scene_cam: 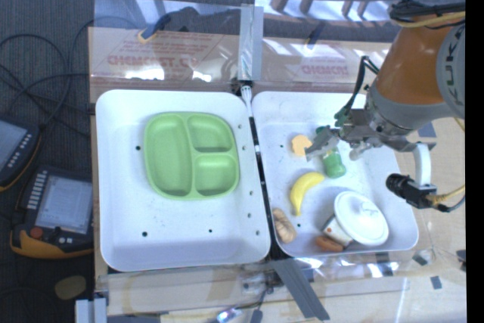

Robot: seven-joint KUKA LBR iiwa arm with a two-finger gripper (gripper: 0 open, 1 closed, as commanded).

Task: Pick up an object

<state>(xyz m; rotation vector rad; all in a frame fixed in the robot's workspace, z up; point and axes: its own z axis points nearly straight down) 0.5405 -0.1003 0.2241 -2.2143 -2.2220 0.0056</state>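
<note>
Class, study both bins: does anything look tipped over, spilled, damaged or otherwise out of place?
One thing stands out: the white cup in the right bin lies on its side rather than upright, near the bin's front edge. The banana and the green tray in the left bin look ordinary. Nothing appears spilled or broken.

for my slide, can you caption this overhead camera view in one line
Grey-and-orange arm's gripper hovers over small green object near yellow banana, right white bin; green divided tray left.

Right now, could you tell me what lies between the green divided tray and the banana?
In the camera view, between the green divided tray and the banana run the two bins' adjoining rims, with bare white bin floor either side.
</note>
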